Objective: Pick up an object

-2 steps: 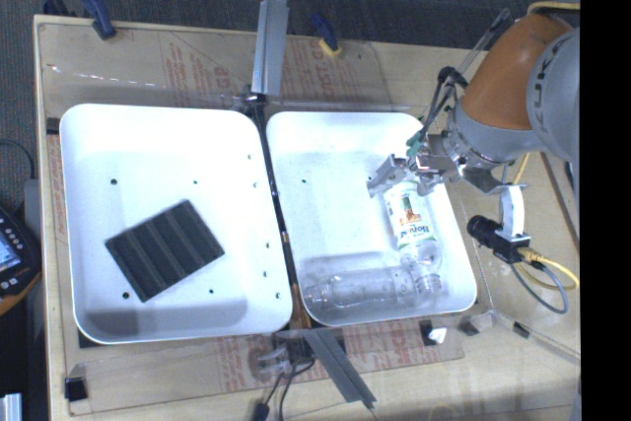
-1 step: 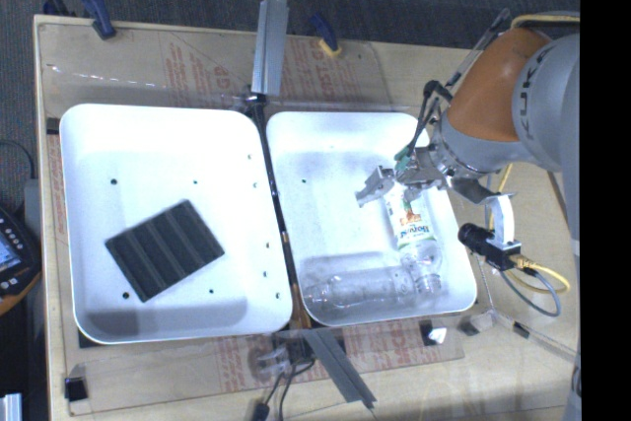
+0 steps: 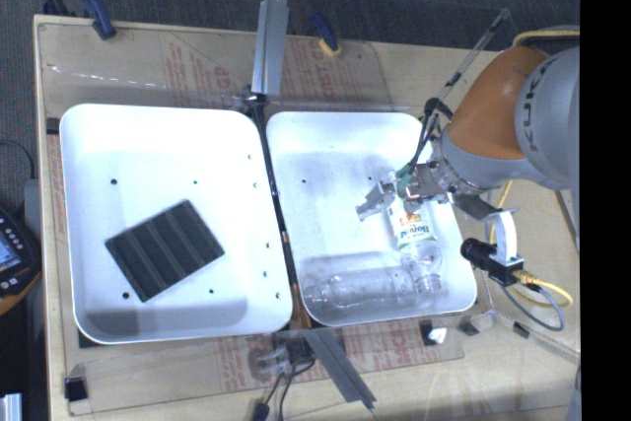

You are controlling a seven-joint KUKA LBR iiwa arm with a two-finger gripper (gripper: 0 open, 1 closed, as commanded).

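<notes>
Claw (image 3: 380, 202): over right white bin (image 3: 325, 138), beside small clear labelled bottle (image 3: 414, 232); grip unclear.
Big clear plastic bottle (image 3: 360, 289): lying along front wall.
Left white bin (image 3: 148, 138): black ridged flat pad (image 3: 164, 249).

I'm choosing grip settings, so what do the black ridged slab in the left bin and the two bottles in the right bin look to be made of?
The black ridged slab looks like matte rubber or foam: dull, no glare, parallel grooves. The clear bottle lying along the right bin's near wall looks like thin transparent plastic, since the white bin shows through it. The labelled bottle under the tool also looks like clear plastic, with a printed wrap.
</notes>
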